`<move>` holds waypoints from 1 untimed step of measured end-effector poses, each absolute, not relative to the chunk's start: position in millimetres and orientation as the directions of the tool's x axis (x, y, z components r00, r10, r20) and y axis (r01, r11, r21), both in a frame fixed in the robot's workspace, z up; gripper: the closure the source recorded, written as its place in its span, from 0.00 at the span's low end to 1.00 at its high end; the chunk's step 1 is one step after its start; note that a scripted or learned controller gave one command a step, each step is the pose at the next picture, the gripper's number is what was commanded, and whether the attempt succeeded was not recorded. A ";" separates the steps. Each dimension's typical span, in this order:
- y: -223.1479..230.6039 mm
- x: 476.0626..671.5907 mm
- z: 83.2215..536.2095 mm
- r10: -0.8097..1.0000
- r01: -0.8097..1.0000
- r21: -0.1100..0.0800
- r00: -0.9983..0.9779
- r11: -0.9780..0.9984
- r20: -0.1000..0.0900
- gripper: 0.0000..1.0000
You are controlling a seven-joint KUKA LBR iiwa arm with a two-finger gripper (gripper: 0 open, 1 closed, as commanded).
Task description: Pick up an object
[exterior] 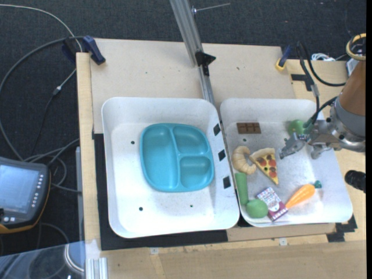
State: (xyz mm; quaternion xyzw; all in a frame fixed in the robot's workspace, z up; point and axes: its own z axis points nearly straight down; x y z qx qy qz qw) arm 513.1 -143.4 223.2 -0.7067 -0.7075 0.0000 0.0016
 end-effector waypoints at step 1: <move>-143.5 513.2 223.2 1.000 1.000 -0.002 -0.001 0.001 0.002 0.00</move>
